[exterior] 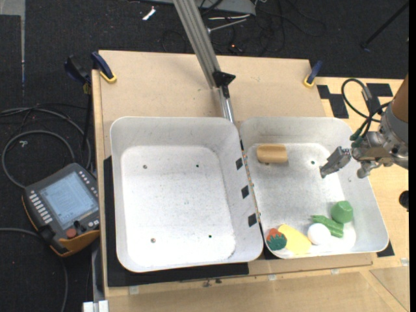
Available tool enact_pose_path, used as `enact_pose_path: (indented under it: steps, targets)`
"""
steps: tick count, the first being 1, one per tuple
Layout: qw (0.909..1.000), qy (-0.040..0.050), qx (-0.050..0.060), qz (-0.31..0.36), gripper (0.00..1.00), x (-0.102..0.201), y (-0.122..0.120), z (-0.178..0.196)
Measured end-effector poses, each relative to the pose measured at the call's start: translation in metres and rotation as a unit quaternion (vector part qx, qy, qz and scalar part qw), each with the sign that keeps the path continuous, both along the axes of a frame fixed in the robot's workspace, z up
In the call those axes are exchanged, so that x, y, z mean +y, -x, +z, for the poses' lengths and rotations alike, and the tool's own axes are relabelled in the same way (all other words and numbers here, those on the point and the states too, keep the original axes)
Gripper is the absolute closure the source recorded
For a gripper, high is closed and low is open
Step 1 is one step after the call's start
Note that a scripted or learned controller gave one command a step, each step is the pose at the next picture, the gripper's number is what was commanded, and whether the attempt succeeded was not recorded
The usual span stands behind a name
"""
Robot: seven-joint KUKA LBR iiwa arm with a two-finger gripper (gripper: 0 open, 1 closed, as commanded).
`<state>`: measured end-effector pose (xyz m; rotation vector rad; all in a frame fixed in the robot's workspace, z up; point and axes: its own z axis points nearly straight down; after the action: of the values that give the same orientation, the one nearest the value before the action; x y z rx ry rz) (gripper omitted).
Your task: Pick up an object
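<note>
Camera view. You see the hand (349, 161) reaching in from the right over the right bin (305, 134), its two dark fingers (335, 159) spread apart and nothing between them; whether they touch the bin floor is hard to judge. A tan, rounded block (272, 153) lies well apart near the bin's rear left. At the front edge cluster a green knobbed piece (338, 214), a white ball (318, 233), a soft yellow shape (297, 240) and a red-and-green object (276, 238). The left bin (172, 187) sits just beside, on the bench (162, 90).
</note>
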<state>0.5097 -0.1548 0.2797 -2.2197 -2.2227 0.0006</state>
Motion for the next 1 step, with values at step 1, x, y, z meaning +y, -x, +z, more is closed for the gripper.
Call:
enact_pose_path:
  steps: [1]
  targets:
    - [1.0000, 0.0001, 0.000, 0.000, 0.00, -0.0001, 0.0000, 0.0001]
